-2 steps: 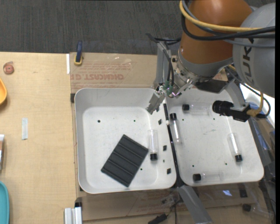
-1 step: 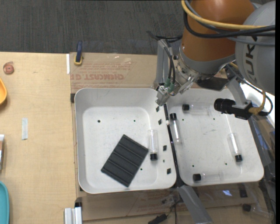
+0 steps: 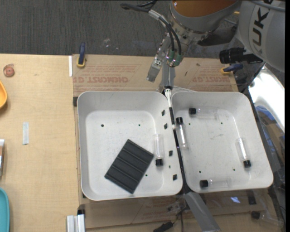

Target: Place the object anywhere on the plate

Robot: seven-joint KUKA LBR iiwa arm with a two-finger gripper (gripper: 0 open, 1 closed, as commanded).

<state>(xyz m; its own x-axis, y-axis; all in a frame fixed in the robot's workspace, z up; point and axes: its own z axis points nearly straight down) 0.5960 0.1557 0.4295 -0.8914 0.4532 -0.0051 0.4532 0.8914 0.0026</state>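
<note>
A black ribbed plate (image 3: 130, 166) lies tilted in the front half of the left bin (image 3: 90, 136). Just right of it, a clear tube with a black cap (image 3: 158, 150) lies against that bin's right wall. My gripper (image 3: 167, 68) hangs high above the back edge where the two bins meet, under the orange band (image 3: 199, 7) of the arm, far from the plate and the tube. Cables hide its tip.
The right bin (image 3: 258, 136) holds several more clear black-capped tubes, along its left wall (image 3: 180, 131), back (image 3: 195, 111), right (image 3: 242, 154) and front (image 3: 213, 183). Brown cardboard (image 3: 113, 72) lies behind the bins. A blue clamp (image 3: 82, 53) sits at the back left.
</note>
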